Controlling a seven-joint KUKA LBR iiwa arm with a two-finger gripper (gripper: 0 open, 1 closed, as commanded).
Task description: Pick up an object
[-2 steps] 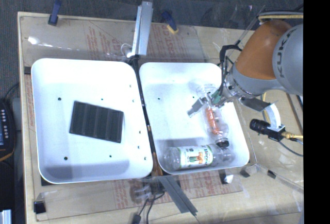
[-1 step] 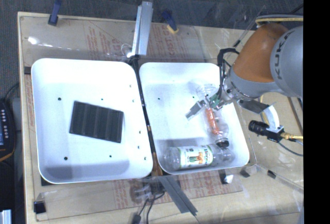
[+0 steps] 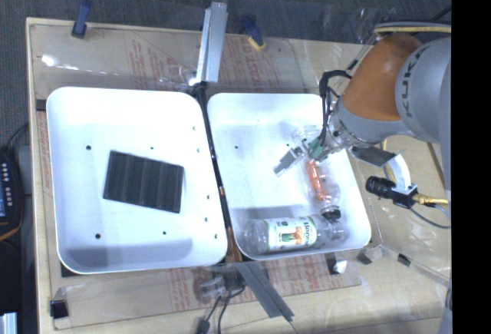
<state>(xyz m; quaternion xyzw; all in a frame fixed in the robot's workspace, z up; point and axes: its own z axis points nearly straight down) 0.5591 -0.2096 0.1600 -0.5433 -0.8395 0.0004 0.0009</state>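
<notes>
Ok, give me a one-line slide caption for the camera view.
KUKA arm's hand hovers in the right bin above two clear bottles; a dark ridged panel lies in the left bin.

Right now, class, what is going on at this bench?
A grey robot arm reaches in from the right, and its gripper hangs over the right bin. Just beside it lies a small clear bottle with orange contents; a larger clear bottle lies along the bin's near wall. The left bin holds a flat dark pad. Nothing is visibly gripped.
</notes>
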